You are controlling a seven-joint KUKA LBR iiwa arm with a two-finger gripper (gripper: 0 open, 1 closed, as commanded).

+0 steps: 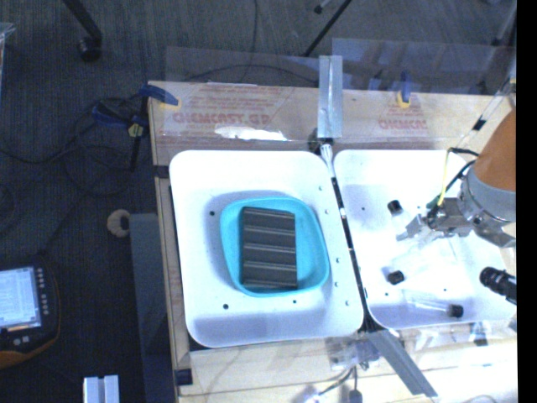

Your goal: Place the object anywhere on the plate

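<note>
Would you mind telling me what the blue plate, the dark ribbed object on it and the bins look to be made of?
The blue plate looks like smooth moulded plastic, with an even colour and a soft rim. The dark ribbed block seems matte, perhaps rubber or plastic; I cannot tell which. The left bin looks like glossy white plastic with rounded corners.

left bin (193, 309): plate (315, 250), block (268, 248) on it | right bin (369, 300); pincer (424, 223) above

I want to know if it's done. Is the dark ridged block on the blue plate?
On it. The dark ridged block lies flat inside the blue plate, blue rim showing all around.
</note>
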